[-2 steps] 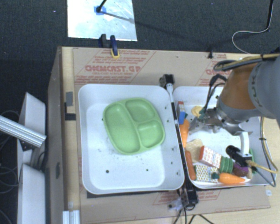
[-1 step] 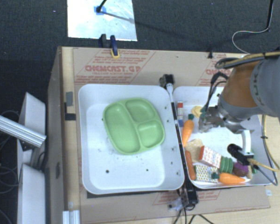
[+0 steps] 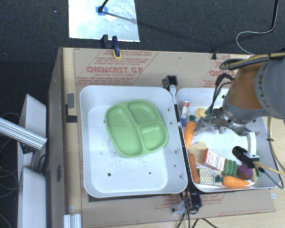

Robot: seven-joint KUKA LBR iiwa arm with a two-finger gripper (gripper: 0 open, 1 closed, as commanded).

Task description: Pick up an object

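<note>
The right bin [image 3: 263, 127] holds several toy foods. An orange carrot [image 3: 189, 132] lies by its left wall, with a white and red tube [image 3: 185, 109] above it. A tan bread slice [image 3: 198, 150], a red box [image 3: 213, 159], a patterned box [image 3: 206, 175], a purple eggplant [image 3: 245, 171] and a second carrot [image 3: 235, 182] crowd the front. My gripper [image 3: 206, 118] hangs low over the bin's upper left part, next to a yellow piece [image 3: 201, 113] and just right of the first carrot. Nothing visibly sits between its fingers.
The left bin [image 3: 92, 141] carries a green divided plate [image 3: 135, 127]. A black divider bar [image 3: 179, 127] runs between the two bins. The grey arm with its orange band [image 3: 244, 87] covers the right bin's back right. A thin red sausage [image 3: 193, 167] lies along the right bin's left wall.
</note>
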